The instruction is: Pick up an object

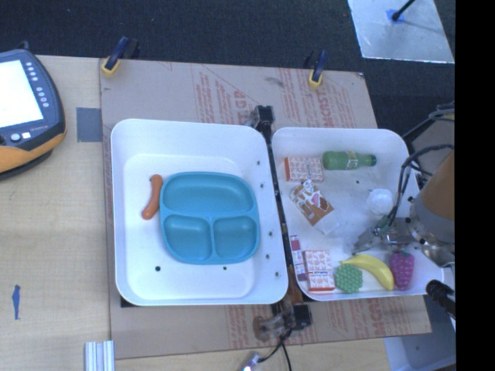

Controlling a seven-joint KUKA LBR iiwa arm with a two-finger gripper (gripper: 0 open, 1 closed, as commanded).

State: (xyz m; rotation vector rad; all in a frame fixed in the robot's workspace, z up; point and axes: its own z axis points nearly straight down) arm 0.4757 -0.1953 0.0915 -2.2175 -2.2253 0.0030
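Two shallow white bins sit side by side on a sheet of brown cardboard clipped to the wooden table (54, 238). Both look like smooth moulded plastic with rounded corners. The left bin (131, 207) carries a glossy blue tray (209, 216) with three compartments, and a small orange sausage (152, 196) lies just beside the tray's left edge.

The right bin (344, 141) is more crowded. A green bottle (349, 160) lies on its side near the far wall, with a flat printed packet (303, 168) next to it and a crinkled snack wrapper (312, 203) below that. A clear, pale cup (379, 201), hard to make out against the white, rests toward the right. Along the near wall sit another small carton (319, 270), a knobbly green ball (349, 278), a curved yellow banana (373, 269) touching it, and a bunch of purple grapes (401, 268).

The gripper (377, 238) reaches in from the right, low over the bin just above the banana and near the grapes; its thin metal fingers seem spread and nothing sits between them, though the view is dim there. A teach pendant (23, 107) lies at the table's left edge.
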